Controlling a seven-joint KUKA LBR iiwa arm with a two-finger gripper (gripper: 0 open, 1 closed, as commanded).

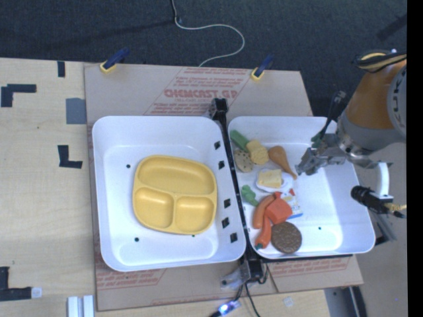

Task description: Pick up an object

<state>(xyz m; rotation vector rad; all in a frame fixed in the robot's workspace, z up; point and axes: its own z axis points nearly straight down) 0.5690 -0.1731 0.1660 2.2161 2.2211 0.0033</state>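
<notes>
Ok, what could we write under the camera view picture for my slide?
Robot gripper hovers over the right bin of toy food, beside a yellow tray in the left bin.

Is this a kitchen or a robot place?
Probably a robot lab bench, not a kitchen: a robot arm reaches over two white bins, with toy food and a yellow divided plate.

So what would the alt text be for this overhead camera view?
A grey-and-orange robot arm's gripper hovers over the right bin beside a heap of toy food. The left bin holds a yellow divided plate.
</notes>
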